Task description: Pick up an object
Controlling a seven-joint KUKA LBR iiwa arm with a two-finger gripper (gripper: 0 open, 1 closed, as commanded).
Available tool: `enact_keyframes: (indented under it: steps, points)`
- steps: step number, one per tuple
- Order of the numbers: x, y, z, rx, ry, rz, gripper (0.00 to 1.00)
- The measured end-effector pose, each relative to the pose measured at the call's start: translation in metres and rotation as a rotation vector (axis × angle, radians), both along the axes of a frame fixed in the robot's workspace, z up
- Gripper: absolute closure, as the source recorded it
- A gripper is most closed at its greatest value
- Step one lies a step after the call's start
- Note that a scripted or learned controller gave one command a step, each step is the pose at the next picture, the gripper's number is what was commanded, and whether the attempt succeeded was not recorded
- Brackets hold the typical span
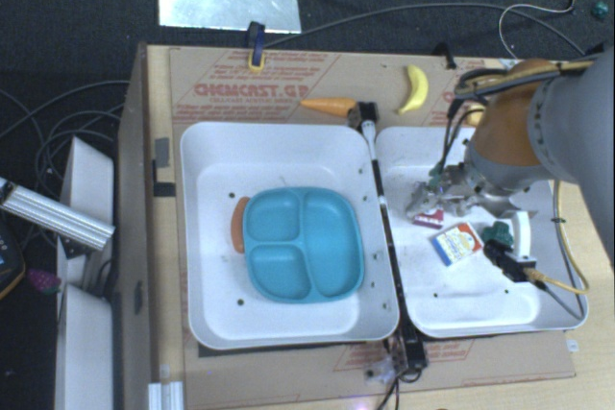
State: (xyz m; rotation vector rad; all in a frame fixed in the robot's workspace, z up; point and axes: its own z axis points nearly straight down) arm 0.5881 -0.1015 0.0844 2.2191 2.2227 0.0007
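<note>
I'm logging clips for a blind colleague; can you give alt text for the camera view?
The grey robot arm reaches from the right into the right bin, its gripper low over a small pink item, beside a blue and white card. The left bin holds a blue divided plate; a banana and carrot lie behind.

Robotics lab test station, cardboard-lined tabletop (288, 77) carrying two white bins (207, 158), grey KUKA arm (562, 125) with loose cabling (404, 10), toy banana (415, 88) and carrot (325, 108), dark carpet (67, 5).

"CHEMCAST" on the cardboard (240, 89)
</note>
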Motion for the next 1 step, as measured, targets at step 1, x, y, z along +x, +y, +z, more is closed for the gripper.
enact_keyframes:
  steps: [1]
  points:
    - [0.0008,0.0002,0.0106,0.000,-0.002,0.002,1.00]
